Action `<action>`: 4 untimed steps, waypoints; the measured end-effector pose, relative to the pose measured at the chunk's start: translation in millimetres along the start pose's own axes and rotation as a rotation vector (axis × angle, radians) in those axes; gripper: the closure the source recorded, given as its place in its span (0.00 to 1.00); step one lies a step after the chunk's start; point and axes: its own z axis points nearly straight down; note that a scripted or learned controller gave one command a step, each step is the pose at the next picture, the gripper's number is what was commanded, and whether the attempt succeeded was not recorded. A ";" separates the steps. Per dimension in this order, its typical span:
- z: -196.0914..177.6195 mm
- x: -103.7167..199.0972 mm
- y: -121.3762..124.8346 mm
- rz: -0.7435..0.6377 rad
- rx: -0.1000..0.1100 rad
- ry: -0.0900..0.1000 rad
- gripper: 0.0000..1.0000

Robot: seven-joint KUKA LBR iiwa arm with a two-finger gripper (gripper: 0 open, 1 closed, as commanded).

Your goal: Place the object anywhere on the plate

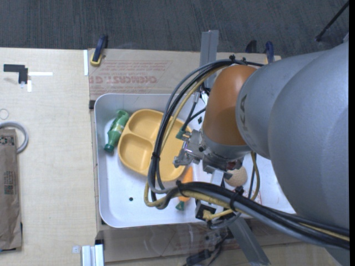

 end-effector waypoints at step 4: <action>7.3 33.9 22.2 0.213 -0.001 0.000 1.00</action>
